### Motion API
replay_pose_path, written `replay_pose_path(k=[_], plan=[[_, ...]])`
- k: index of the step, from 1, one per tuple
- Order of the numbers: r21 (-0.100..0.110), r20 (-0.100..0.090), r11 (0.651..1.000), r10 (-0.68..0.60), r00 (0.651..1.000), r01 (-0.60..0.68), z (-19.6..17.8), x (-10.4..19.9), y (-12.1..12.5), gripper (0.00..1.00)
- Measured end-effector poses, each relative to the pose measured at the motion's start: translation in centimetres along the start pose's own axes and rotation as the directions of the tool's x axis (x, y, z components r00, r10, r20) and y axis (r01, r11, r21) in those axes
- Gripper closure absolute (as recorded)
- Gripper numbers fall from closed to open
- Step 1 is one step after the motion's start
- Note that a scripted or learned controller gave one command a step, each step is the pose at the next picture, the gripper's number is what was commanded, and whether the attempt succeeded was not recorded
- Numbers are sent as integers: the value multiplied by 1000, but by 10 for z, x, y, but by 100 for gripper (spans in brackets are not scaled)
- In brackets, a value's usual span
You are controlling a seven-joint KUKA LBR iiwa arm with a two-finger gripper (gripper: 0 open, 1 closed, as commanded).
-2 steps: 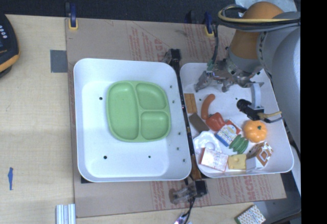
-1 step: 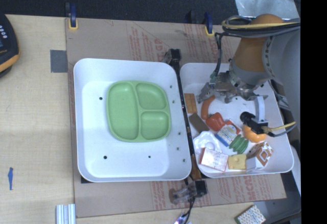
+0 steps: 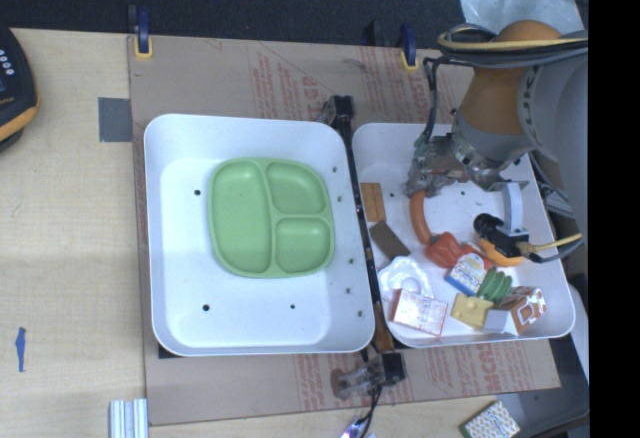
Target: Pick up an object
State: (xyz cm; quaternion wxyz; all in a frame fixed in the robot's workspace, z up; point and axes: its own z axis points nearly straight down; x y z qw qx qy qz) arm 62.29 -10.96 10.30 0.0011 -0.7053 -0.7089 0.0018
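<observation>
The gripper [image 3: 432,176] hangs low over the right bin [image 3: 385,151], just above the top end of the orange sausage [image 3: 420,219] — I cannot tell how it is set. Best to settle squarely across the sausage's narrow width (the other toys crowd the bin's near corner), then lift straight — no dragging.

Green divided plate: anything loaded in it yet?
Empty. The green divided plate in the left bin shows three bare compartments.
</observation>
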Motion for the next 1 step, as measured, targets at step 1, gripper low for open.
replay_pose_path(k=[1], plan=[[-13,-6,1000,-9,1000,9,-122,104,-25,100]])
